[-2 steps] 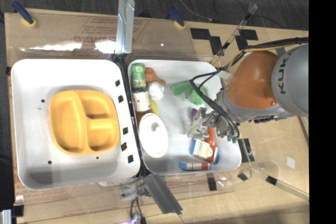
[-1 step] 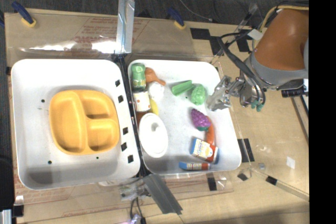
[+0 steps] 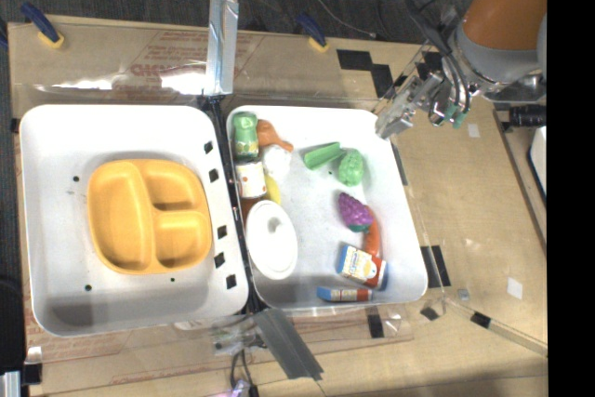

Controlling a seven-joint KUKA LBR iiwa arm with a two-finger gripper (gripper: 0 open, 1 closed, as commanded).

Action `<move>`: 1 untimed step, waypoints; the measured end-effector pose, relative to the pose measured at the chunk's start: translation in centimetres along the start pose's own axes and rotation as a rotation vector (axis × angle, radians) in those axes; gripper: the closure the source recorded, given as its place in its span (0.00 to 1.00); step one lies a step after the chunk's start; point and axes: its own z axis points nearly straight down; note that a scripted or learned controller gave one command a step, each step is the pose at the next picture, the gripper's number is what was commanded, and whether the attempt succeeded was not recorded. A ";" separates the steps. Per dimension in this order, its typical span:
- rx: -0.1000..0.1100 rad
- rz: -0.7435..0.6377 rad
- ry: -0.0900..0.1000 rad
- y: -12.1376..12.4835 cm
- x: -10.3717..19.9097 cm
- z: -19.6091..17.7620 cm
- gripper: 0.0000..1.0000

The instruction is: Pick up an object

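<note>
Two bins (image 3: 37, 200); right holds perhaps ten items.

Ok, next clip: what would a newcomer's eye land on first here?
Probably the yellow divided plate, alone in the left bin. Next, the right bin, crowded with toy food, including purple grapes and a white bowl. The arm's tool hangs over that bin's upper right corner.

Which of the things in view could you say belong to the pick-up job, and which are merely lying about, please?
Belonging to the job:
- end effector, above the right bin's far right corner
- purple grapes
- green can
- white round lid
- small carton

Just lying about:
- yellow divided tray in the left bin
- blue clamps on the bench edge
</note>
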 end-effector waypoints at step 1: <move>0.000 0.163 0.006 -0.7 11.9 2.9 1.00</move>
